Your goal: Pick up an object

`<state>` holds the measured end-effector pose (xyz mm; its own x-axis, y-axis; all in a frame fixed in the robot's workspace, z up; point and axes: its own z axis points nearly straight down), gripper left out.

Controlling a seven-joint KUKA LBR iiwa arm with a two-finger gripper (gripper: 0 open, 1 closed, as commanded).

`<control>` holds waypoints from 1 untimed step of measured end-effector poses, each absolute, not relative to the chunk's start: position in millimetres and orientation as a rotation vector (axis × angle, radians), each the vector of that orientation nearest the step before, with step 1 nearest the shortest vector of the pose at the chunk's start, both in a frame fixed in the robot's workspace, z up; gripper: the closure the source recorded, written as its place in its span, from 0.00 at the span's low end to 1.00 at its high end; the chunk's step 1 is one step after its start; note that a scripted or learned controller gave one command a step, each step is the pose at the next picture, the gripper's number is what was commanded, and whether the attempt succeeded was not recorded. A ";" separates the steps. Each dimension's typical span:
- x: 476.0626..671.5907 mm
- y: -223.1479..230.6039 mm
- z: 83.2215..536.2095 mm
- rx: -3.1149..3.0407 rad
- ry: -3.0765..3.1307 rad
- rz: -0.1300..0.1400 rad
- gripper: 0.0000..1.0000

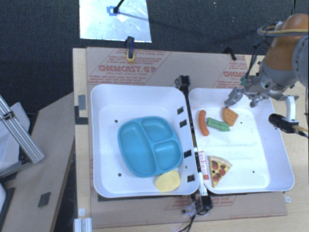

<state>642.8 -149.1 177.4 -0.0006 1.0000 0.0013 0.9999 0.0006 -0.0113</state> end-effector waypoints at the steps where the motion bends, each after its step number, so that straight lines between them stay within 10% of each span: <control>1: 645.9 -148.9 185.7 -2.219 -2.226 -0.001 0.00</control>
